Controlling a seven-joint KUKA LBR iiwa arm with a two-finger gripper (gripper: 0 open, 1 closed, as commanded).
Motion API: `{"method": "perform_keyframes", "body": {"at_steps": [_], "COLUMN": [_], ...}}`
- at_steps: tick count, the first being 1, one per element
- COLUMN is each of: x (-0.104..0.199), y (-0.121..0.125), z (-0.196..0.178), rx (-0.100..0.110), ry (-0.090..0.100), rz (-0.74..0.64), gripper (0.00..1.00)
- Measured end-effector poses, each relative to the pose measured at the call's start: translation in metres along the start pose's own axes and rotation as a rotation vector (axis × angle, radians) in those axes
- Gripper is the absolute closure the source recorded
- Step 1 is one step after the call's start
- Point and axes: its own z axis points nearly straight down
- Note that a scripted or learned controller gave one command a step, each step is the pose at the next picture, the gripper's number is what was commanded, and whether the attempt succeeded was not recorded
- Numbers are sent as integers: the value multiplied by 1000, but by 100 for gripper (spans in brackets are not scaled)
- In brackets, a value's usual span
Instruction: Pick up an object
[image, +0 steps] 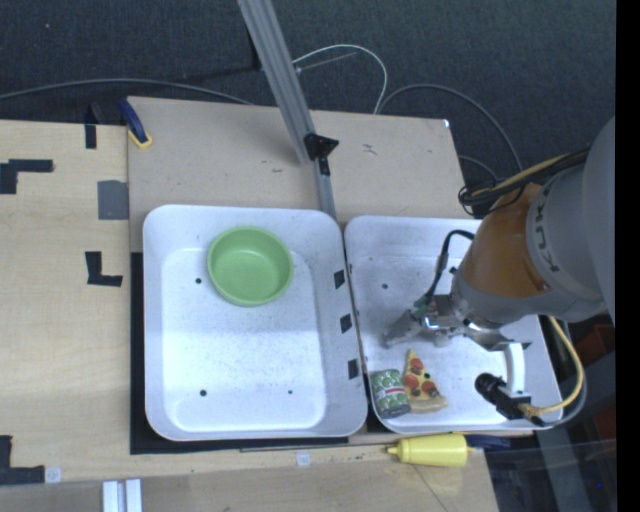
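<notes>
1. Grey gripper (412, 327) hovers in the right bin (380, 250), just above the pizza slice (421, 384); its fingers look spread, pinching nothing.
2. Risk, I judge: descending off-centre, it nudges the slice against the green packet (389, 392) beside it and closes on air.

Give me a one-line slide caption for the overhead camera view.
Gripper over the right bin above a pizza slice; green bowl in the left bin.

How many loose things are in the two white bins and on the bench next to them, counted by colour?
Green: 2, a round green plastic bowl and a small green packet.
Yellow: 1, a yellow squeeze bottle.
Orange and red: 1, a toy pizza slice.
Total: 4.
</notes>
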Motion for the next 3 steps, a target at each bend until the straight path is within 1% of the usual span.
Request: {"method": "perform_keyframes", "body": {"at_steps": [1,2,3], "x": [1,3,3], "y": [0,0,0], "z": [-11,-73,-123], "rx": [2,-4,2], "ry": [2,1,1], "rz": [-2,-1,0], "gripper": [100,100,100]}}
